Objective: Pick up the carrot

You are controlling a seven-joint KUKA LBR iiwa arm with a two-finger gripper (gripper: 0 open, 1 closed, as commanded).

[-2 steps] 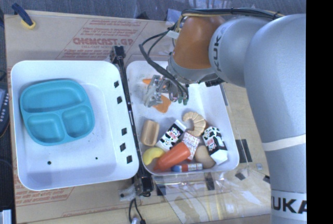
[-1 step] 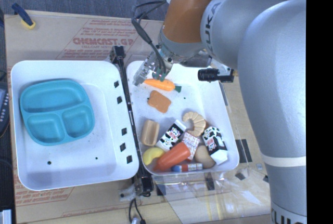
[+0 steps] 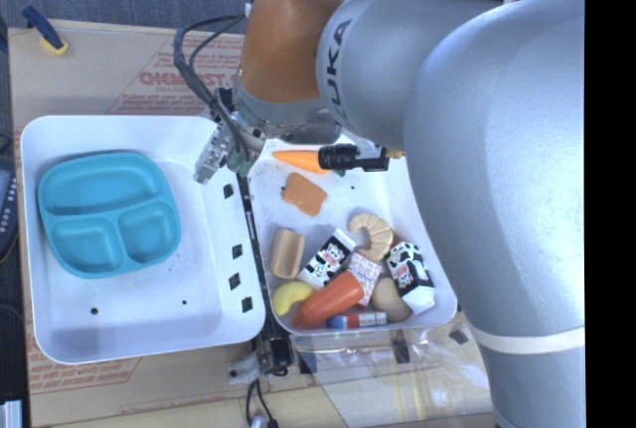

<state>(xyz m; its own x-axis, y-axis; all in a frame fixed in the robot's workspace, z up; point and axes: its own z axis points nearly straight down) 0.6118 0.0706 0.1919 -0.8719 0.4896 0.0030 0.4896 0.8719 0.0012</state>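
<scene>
At frame centre, the arm's metal 2-finger gripper (image 3: 217, 156) hangs over the divide between 2 white bins; its state cannot be told. The approach seems underway; next, a shift rightward onto the slim orange plastic carrot (image 3: 296, 159), lying just beside it, ungrasped.

Smooth grey casing on the arm (image 3: 477, 108), rounded and bulky, glossy under the light. Broad orange band (image 3: 283, 39) above the wrist. Dark "KUKA" lettering (image 3: 336, 69) on the grey shell. Black cables (image 3: 199, 54) looped beside the wrist; pale seam line low on the big link.
</scene>
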